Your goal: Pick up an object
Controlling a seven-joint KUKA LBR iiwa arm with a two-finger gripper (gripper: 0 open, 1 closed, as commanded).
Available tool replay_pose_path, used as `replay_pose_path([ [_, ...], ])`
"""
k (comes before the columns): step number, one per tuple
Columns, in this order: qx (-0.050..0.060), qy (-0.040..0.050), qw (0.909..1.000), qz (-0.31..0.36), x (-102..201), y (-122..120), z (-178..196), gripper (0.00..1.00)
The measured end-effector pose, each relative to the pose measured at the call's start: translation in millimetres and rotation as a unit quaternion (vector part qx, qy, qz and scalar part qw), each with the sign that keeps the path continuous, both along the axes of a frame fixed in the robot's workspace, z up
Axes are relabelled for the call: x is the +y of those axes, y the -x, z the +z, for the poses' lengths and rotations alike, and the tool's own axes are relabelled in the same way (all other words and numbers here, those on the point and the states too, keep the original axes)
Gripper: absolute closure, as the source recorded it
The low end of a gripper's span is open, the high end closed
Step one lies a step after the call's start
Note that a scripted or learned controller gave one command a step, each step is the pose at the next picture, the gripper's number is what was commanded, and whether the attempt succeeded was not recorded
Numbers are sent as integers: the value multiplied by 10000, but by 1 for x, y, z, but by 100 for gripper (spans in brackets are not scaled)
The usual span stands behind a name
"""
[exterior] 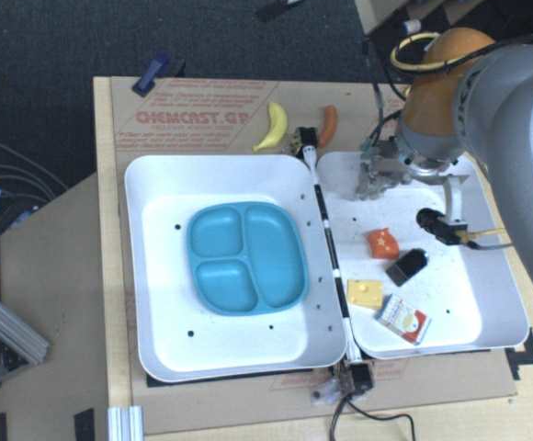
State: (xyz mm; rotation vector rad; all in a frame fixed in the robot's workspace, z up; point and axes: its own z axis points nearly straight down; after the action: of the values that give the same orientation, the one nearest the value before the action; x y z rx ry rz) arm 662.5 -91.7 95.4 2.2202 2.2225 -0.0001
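My gripper (374, 180) hangs over the far left corner of the right bin (487, 324), pointing down, with the grey arm and its orange band behind it. Nearer the camera, the bin floor holds a small red object (383, 243), a black block (406, 266), a yellow cheese-like wedge (366, 293) and a white and red box (403, 320). The red object is the closest to the gripper, a short way below it in the view. I see nothing held in the gripper.
The left bin (156, 338) holds a blue divided plate (246, 256). Beyond the bins, a yellow banana (271, 127) and an orange sausage-shaped toy (327, 125) lie on the board. A blue object (152, 74) sits at the board's far left edge.
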Motion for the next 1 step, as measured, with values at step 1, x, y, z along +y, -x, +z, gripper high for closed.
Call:
replay_pose_path([
  [1, 3, 1, 10000, 0, 0, 0, 0, 0],
])
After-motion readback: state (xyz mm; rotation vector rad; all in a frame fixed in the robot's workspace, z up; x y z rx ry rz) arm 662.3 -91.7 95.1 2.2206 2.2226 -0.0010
